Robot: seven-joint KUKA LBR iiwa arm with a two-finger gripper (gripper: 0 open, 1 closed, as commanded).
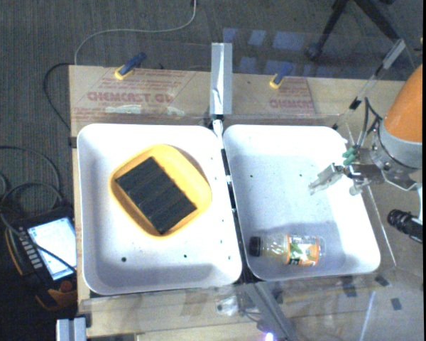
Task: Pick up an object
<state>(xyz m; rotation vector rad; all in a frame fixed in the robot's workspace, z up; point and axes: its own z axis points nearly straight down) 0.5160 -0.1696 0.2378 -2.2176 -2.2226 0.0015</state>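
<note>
A clear plastic bottle [290,249] with a black cap and an orange label lies on its side at the front of the right bin [284,155]. In the left bin [92,190] sits a yellow dish [193,172] with a black ribbed block [156,194] on it. My gripper [326,179] hangs over the right side of the right bin, behind and to the right of the bottle and apart from it. The orange band of the arm [410,112] shows at the right edge.
A metal divider post [220,84] stands between the bins at the back. Two blue-and-yellow clamps [130,65] hold the cardboard sheet behind them. Cables and a small screen device [50,244] lie on the floor to the left.
</note>
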